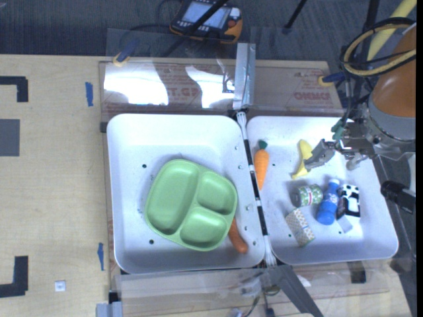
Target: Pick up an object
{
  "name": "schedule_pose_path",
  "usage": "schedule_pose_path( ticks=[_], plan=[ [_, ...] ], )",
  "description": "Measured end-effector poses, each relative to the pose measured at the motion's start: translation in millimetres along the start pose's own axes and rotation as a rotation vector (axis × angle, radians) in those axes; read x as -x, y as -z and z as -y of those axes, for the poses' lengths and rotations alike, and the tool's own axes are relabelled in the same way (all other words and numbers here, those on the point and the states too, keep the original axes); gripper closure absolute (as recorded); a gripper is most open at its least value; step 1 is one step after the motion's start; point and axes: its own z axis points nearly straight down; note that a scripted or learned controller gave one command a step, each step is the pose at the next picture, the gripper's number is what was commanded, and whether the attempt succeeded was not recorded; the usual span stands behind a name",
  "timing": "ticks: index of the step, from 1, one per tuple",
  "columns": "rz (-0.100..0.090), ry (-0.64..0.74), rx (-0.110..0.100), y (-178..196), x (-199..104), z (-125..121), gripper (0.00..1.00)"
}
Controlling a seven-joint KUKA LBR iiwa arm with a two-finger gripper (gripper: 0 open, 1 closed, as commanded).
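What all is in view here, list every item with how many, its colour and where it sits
bins: 2, white, side by side on the bench
divided plate: 1, green, left bin
carrot: 1, orange, right bin's left edge
orange piece: 1, by the plate's lower right rim
banana: 1, yellow, right bin
blue bottle: 1, right bin middle
green roll: 1, left of the bottle
black-and-white item: 1, right of the bottle
patterned block: 1, right bin front
handheld device: 1, black and orange, behind the bins
gripper: 1, grey, over the banana
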Motion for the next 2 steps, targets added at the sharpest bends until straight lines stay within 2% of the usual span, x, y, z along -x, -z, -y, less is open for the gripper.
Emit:
schedule_pose_path(
  ticks=[1, 2],
  plan=[
    [0.000, -0.085, 0.002, -38.8, 45.6, -78.1, 0.00],
    [0.000, -0.229, 0.001, -130.2, 54.3, -119.6, 0.00]
  ],
)
